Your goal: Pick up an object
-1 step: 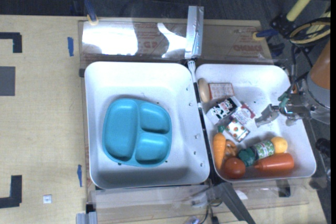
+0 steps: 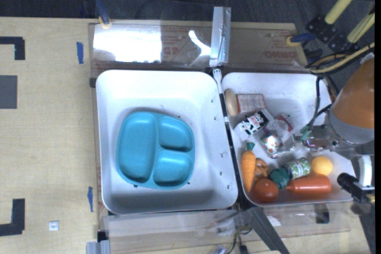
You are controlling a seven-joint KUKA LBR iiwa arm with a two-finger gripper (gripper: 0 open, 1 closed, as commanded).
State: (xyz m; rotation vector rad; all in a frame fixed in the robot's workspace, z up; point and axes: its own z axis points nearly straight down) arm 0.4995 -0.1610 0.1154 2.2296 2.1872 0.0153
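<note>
The right bin [image 2: 280, 83] holds a heap of toy food. An orange carrot [image 2: 247, 167] lies at its left, with a red tomato [image 2: 265, 189] below it. A long red piece [image 2: 308, 185] lies along the front wall, next to a yellow lemon [image 2: 322, 165] and a green can [image 2: 297, 168]. A black-and-white carton [image 2: 253, 123] and a shiny wrapped item [image 2: 273, 141] lie in the middle. My gripper [image 2: 312, 138] reaches in from the right, low over the heap just above the lemon and the can. No object shows between its tips.
The left bin [image 2: 119, 89] holds a blue divided plate [image 2: 156, 149]. A brown box [image 2: 250, 102] and a wooden peg [image 2: 231, 103] lie at the right bin's back left. A clear sheet stands behind both bins. The arm's orange band [image 2: 357, 98] hangs over the right bin's right wall.
</note>
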